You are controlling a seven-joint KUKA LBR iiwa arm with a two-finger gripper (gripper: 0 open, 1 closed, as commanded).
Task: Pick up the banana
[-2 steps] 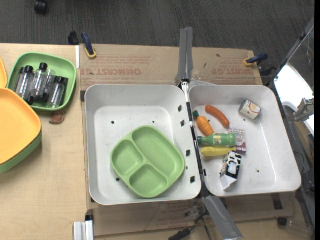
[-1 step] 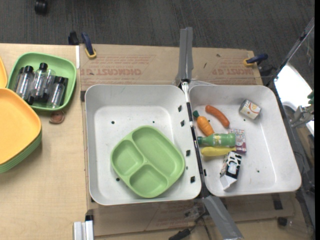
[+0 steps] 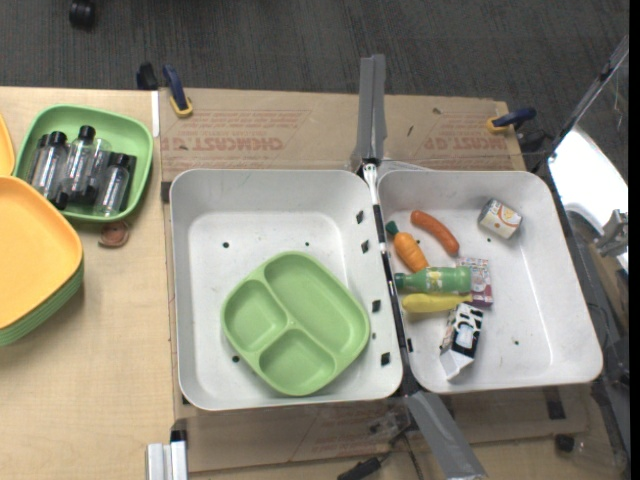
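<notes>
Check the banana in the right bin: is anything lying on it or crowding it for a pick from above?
The banana is bare on top, but a green bottle lies right along its far side, touching or nearly so, and a black-and-white carton sits close at its right end. Its near side looks free.

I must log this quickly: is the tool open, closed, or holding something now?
Tool: cannot be told.
The banana lies in the right bin, not lifted.
</notes>
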